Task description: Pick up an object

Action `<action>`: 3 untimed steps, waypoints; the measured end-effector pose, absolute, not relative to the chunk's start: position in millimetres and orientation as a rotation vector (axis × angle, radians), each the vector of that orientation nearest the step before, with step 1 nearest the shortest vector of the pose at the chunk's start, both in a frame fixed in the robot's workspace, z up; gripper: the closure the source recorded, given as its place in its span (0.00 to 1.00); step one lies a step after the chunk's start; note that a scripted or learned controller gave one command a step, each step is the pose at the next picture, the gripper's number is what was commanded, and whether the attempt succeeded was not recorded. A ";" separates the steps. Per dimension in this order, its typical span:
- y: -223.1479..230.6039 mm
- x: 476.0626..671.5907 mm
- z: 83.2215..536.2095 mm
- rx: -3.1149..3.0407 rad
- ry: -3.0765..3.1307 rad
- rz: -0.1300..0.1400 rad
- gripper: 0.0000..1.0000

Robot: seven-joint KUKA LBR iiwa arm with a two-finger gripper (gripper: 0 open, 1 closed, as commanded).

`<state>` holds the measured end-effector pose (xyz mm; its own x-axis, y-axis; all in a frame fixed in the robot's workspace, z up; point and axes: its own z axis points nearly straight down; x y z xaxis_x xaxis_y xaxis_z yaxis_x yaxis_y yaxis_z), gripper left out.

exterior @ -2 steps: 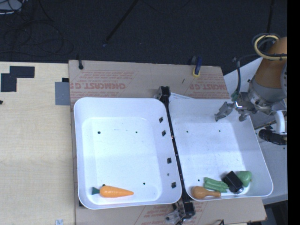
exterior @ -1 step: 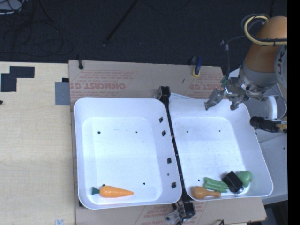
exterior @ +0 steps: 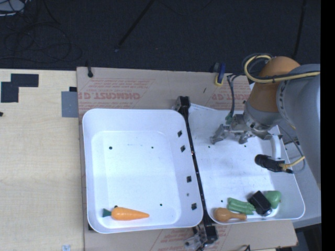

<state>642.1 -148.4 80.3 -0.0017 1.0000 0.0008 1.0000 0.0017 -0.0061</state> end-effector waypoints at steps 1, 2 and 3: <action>21.0 633.0 207.8 -2.206 -2.238 -0.015 0.00; -73.6 614.0 343.9 -2.239 -2.223 -0.010 0.00; -73.4 642.3 181.7 -2.215 -2.215 0.014 0.00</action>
